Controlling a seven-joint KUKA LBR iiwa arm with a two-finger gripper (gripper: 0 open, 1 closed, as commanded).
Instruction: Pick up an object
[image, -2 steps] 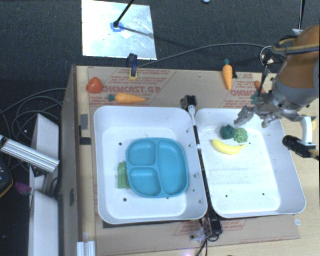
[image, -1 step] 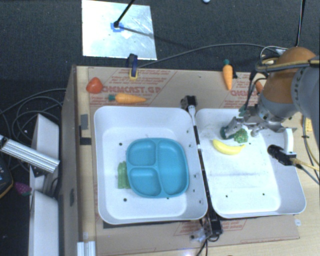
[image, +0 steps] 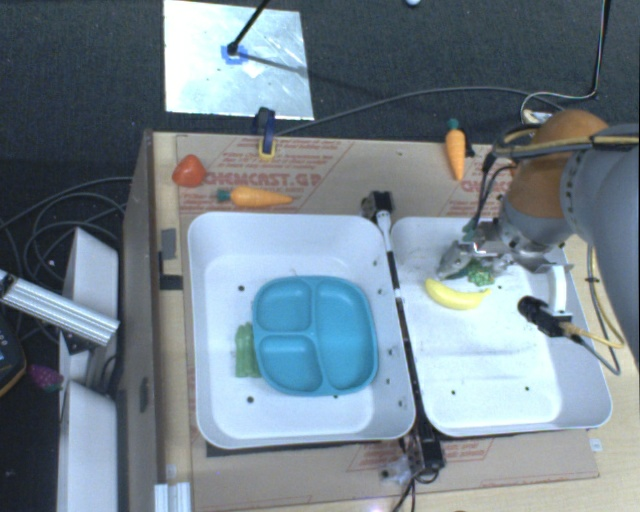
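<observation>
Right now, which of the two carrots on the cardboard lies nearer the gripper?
The carrot standing lengthwise above the right bin, close left of the gripper. The other carrot lies crosswise above the left bin, beside a red-orange piece.

One fixed camera above, slanting down on both bins (image: 400, 300).

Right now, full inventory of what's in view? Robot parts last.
bins: 2, white, side by side on the bench
divided plate: 1, light blue, in the left bin
green object: 1, green, against the plate's left edge; type unclear
banana: 1, yellow, upper part of the right bin
green item: 1, green, right bin, just above the banana at the gripper
carrots: 2, orange, on the board behind the bins, one left, one right
tomato-like object: 1, red-orange, board's back left corner
arm: 1, grey with orange band, entering from the right
gripper: 1, metallic, low over the right bin
</observation>
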